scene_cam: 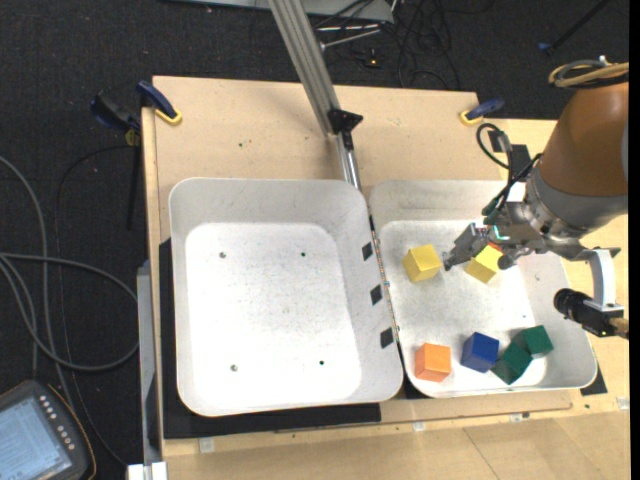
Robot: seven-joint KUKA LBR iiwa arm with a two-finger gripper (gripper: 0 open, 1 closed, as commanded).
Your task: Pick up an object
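In the right bin [560, 380], my gripper [485, 251] reaches in from the right and is shut on a yellow block [486, 266]. That block sits tilted between the two dark fingers, over the middle of the bin. A second yellow block [423, 262] lies just to the left of the gripper, apart from it. Along the bin's front lie an orange block [433, 361], a blue block [480, 351], a dark green block [513, 363] and a green block [537, 340].
The left bin [190, 268] lies beside the right one, and their rims meet at a divider carrying black clips [378, 293]. A metal pole [310, 58] slants down from the top to the bench's back edge. The arm's orange band [595, 138] stands over the right bin's far right.
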